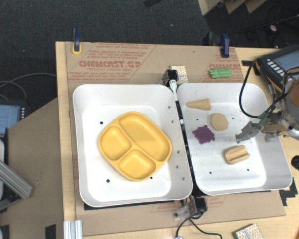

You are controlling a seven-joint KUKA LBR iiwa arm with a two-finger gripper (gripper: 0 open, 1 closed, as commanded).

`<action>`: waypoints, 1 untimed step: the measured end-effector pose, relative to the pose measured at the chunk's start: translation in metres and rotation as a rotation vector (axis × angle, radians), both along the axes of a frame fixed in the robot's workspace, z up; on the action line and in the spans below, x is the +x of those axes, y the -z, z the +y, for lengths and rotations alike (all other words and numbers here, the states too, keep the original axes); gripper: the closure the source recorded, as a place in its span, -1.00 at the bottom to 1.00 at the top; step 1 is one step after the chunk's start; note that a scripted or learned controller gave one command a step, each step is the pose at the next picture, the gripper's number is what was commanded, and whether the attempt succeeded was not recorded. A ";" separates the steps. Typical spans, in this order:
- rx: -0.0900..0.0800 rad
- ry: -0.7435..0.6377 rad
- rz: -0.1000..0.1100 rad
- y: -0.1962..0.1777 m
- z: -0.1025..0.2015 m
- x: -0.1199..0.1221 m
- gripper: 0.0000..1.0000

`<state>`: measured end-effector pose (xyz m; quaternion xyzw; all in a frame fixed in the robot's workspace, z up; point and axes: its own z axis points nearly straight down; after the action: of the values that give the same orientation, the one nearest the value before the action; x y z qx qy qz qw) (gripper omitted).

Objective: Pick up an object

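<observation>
Gripper (245, 135) state: can't tell from here, nothing visibly held. Nearest obj is the tan block (236, 155), just below-left of it, long axis approx left-right. Go there.

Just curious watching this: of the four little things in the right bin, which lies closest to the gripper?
The tan log-shaped block, just below the gripper. The round tan disc, purple piece and cone lie farther left.

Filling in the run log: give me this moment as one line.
claw: over right bin, holding nothing | nearest: tan block | left bin: yellow tray
</observation>
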<state>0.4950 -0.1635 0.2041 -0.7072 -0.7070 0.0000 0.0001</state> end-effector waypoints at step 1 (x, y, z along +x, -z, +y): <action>0.000 0.002 0.004 0.125 -0.040 0.015 -1.00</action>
<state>0.5103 -0.2038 0.0786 -0.7080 -0.7062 0.0012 0.0015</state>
